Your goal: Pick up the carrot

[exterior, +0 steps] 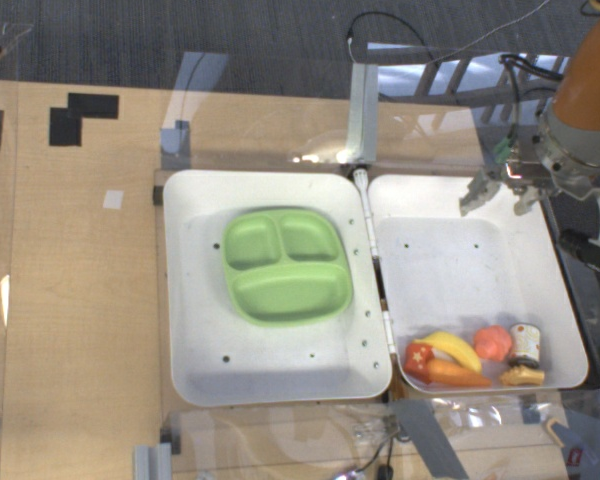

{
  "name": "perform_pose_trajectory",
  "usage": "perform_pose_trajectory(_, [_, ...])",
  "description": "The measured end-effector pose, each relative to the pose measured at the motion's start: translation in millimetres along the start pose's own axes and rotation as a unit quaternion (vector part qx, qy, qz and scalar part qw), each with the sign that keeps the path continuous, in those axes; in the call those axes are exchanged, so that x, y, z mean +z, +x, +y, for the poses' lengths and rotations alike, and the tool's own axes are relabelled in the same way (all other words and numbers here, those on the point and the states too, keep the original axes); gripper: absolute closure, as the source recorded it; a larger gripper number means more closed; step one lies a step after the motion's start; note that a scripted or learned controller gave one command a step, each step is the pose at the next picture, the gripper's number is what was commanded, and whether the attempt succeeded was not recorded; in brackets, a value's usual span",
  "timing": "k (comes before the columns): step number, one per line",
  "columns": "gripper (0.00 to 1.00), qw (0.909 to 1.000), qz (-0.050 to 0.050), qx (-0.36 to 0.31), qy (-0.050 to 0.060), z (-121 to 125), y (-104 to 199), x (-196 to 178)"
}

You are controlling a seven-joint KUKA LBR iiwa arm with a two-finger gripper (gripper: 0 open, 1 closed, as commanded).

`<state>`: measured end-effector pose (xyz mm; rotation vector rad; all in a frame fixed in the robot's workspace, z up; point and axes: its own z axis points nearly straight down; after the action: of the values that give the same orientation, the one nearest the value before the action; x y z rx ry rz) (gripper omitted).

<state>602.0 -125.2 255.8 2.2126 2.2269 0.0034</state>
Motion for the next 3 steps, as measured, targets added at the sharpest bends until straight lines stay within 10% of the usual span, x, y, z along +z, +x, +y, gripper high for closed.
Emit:
perform_pose_trajectory(1, [0.00,0.9924,0.000,0.123,-0.002,-21.7,12.5,-181.7])
perform_pose_trajectory(2, [0.00,0.9768,0.000,0.214,0.000,-14.0,122.3,-179.9])
perform_pose_trajectory(3, [1.00,0.9777,0.000,0.210,-0.002,-12.9,123.3,-191.1])
